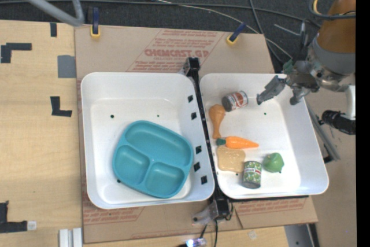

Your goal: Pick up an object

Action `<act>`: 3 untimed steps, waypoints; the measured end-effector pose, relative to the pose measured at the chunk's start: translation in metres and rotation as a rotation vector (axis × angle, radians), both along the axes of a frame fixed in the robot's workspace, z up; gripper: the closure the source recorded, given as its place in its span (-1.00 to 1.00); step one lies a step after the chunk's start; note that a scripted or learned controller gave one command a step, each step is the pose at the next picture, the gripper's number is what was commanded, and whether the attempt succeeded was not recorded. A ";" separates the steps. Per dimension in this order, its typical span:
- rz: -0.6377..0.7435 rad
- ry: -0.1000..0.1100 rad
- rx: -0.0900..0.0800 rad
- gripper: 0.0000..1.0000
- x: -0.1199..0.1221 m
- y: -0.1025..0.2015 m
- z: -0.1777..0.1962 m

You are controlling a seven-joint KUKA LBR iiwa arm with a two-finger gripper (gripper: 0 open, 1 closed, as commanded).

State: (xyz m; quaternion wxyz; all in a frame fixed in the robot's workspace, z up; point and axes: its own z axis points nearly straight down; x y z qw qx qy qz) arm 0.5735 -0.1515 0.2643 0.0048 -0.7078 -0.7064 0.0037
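Observation:
The right bin (300,124) holds several small items: a red-and-grey can on its side (235,100), a tan drumstick-shaped piece (217,118), an orange carrot (240,142), a pale yellow slab (229,159), a green-labelled can (252,174) and a green round fruit (274,162). My gripper (281,91) hangs over the bin's far right corner, to the right of the red can. Its two dark fingers (269,91) are spread apart, open, with nothing between them.
The left bin (95,95) carries a blue three-compartment tray (152,158). A black divider (199,124) runs between the bins. Cables cross the dark surface behind, and two clamps (95,29) pin the brown board at its far edge.

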 end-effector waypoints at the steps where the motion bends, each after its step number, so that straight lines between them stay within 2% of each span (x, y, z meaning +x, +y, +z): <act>1: 0.003 -0.011 -0.002 -1.00 0.002 0.000 0.006; 2: 0.003 -0.005 -0.001 -1.00 0.000 0.009 -0.055; 3: 0.002 -0.006 -0.002 -1.00 0.001 0.002 -0.102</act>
